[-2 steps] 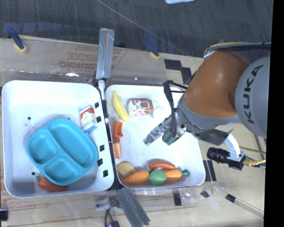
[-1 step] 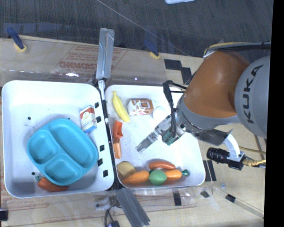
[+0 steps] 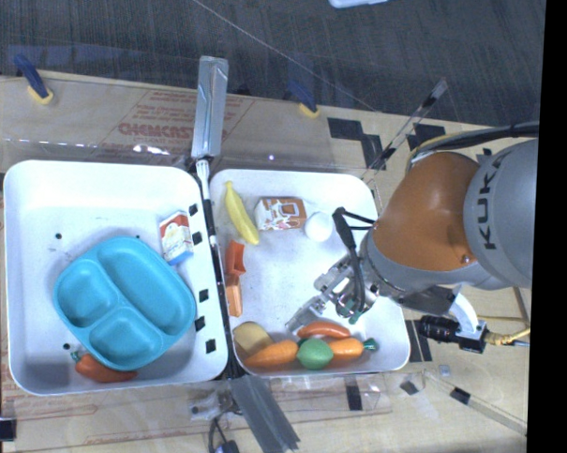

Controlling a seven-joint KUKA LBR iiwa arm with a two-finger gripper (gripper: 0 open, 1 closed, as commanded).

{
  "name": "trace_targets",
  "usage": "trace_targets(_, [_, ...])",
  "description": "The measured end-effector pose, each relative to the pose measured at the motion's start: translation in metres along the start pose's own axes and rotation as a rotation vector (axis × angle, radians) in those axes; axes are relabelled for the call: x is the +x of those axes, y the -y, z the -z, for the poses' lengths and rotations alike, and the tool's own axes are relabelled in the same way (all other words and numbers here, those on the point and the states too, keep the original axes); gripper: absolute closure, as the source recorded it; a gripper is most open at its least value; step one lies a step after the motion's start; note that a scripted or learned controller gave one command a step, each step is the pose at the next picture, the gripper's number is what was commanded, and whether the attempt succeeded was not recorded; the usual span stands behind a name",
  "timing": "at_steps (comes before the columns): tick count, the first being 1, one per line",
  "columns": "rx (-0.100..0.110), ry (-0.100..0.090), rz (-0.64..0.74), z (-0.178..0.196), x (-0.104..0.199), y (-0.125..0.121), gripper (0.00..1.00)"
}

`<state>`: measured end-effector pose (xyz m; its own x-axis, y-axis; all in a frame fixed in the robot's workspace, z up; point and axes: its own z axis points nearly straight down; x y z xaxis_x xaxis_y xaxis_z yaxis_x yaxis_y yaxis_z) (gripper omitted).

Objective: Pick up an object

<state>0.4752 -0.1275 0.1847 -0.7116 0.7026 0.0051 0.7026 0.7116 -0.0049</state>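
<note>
The gripper [image 3: 329,305] hangs low in the right bin [image 3: 294,188], just above the food piled along its 6 o'clock wall: a carrot [image 3: 276,354], a green ball [image 3: 314,354] and a red piece [image 3: 324,331]. Its fingers blur into the clutter, so their state cannot be told. In the left bin [image 3: 41,191], a blue tray [image 3: 123,301] hides most of an orange thing [image 3: 99,370].

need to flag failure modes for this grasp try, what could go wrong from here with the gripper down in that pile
1. The gripper hangs just above a tight row: red pepper, carrot, green ball, second carrot. It may pinch two at once or shove them aside.
2. The row lies against the bin wall, so a finger could hit the wall.
3. The rounded pieces may slip out.
</note>
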Motion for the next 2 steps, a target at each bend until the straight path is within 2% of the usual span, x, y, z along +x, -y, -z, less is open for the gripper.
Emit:
trace_targets(1, [-0.005,0.011,0.268,0.054,-0.075,-0.008,0.00])
trace_targets(2, [-0.001,-0.001,0.247,-0.035,-0.059,0.060,0.00])
